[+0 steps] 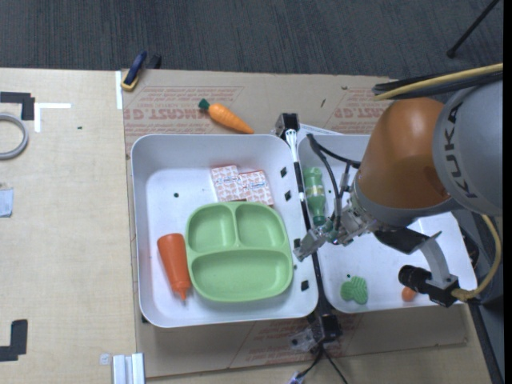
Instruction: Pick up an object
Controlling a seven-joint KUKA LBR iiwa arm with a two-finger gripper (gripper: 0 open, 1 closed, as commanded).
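Carrot toy on cardboard behind left bin; blue marker near cardboard corner.

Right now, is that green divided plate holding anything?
Empty: all three compartments of the green plate show bare green; it lies flat in the left bin.

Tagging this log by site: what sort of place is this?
Most likely a robotics lab grasping bench, not a kitchen. A KUKA arm reaches over two shallow white bins set on cardboard, holding toy props: a green divided plate and an orange carrot. Tape marks sit on the bench at left.
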